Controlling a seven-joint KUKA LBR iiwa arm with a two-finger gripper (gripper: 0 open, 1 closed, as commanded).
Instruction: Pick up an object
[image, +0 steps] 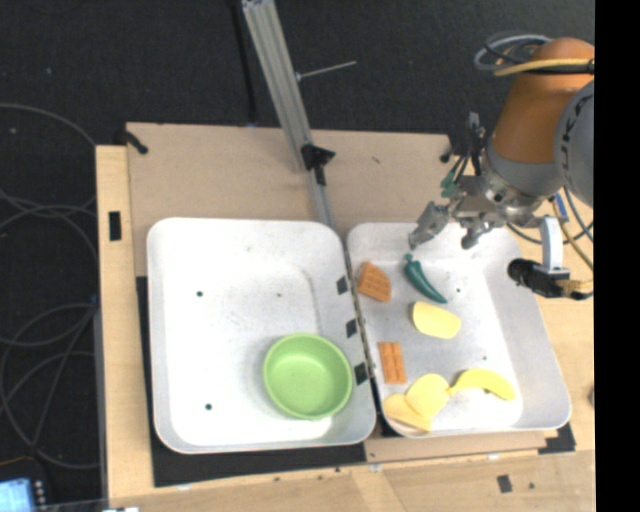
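Note:
My gripper (447, 232) hangs open above the far edge of the right bin (520, 330), its two grey fingers spread apart with nothing between them. Just below it lies a dark green pepper-shaped piece (424, 280). An orange wedge (375, 283) sits to the left of that piece, near the divider. A pale yellow piece (436, 321) lies in the middle of the bin. At the front are a small orange block (392, 362), a yellow rounded piece (419, 400) and a yellow banana-shaped piece (485, 383).
A green bowl (307, 375) stands at the front right of the left bin (210, 300). A slanted metal pole (287, 100) rises behind the bins. Cables and a black fitting (540, 275) hang beside the arm at the right.

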